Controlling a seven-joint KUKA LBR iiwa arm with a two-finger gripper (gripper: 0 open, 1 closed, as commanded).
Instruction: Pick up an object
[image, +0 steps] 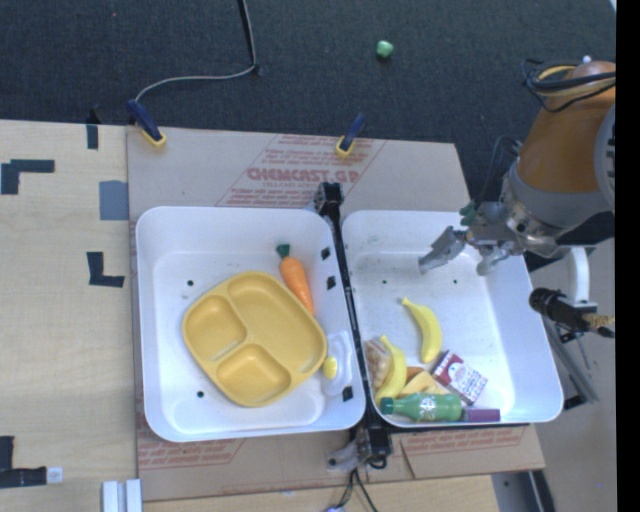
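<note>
My gripper (457, 262) hangs over the upper right part of the right bin (400, 232), fingers spread and open, with nothing between them. Below it a banana (425, 328) lies on the bin floor, a short way from the fingertips. A second banana (393, 368), a green bottle (425, 407) and a red-and-white packet (461, 378) crowd the bin's near edge. In the left bin (160, 250) an orange carrot (296, 281) lies beside a yellow divided plate (255, 338).
A small yellow piece (330, 368) sits by the divider between the bins. Yellow clamps (148, 128) pin the cardboard at the back. A black cable (245, 50) and a small green ball (384, 47) lie on the dark floor beyond.
</note>
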